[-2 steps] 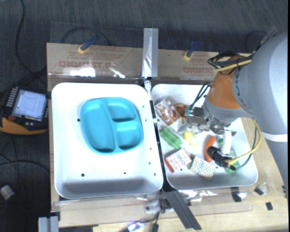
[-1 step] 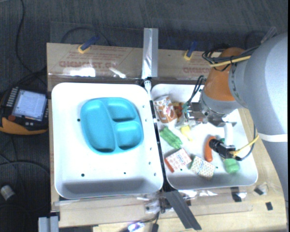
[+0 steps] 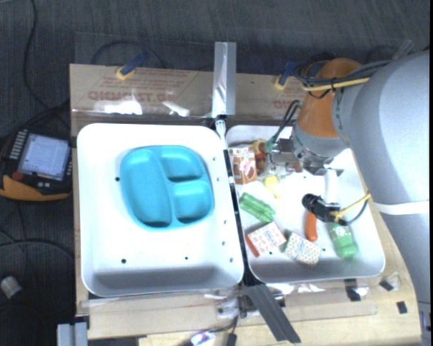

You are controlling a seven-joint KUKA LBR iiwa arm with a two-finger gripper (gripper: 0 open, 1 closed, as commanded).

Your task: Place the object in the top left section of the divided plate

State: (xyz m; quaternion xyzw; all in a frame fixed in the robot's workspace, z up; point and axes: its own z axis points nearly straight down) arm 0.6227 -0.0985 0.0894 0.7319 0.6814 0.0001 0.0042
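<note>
Arm: grey, broad, entering from the right edge, bent inward and down toward the right-hand side.
Orange band: sits just above the wrist, facing the camera, with yellow and black cabling beside it.
Tool: low at the arm's left end, pointing leftward; finger state unclear.

Faint red lettering on the cardboard is unreadable.

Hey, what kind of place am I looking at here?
Probably a robotics lab test bench: a robot arm reaches over two white bins, one holding a blue divided plate, the other toy food, with a handheld controller on carpet.
</note>
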